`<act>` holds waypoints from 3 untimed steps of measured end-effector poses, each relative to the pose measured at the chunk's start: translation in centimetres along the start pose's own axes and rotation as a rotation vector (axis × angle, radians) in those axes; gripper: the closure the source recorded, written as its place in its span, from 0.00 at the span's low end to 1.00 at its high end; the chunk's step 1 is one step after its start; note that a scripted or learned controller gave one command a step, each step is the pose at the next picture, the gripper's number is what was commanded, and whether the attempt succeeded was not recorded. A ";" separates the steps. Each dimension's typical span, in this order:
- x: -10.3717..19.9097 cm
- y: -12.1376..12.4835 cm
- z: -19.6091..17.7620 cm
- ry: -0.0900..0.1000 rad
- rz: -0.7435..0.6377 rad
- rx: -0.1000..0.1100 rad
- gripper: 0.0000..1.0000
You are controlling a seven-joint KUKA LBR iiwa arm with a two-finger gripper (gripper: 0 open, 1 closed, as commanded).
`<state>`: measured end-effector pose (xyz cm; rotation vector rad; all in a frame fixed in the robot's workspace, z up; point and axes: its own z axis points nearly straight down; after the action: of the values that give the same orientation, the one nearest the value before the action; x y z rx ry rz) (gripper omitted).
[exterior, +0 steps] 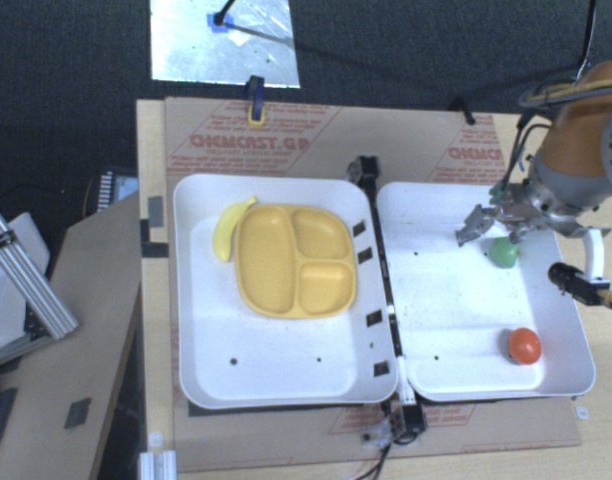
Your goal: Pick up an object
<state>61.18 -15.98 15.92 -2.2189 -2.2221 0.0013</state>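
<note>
The jaws (496, 230) are hovering right beside the green ball (504, 253); whether they are spread cannot be told; centring over it before closing seems wise

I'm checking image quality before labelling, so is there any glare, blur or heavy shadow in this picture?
Camera view: glare on the foil sheet at top; light is even and shadows faint in both bins; the yellow tray and orange ball are sharp; the gripper over the green ball looks slightly soft.
</note>
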 end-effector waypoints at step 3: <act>0.0 0.3 0.0 -0.001 -0.003 -0.006 1.00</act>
<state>61.46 -15.93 15.89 -2.2195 -2.2292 -0.0042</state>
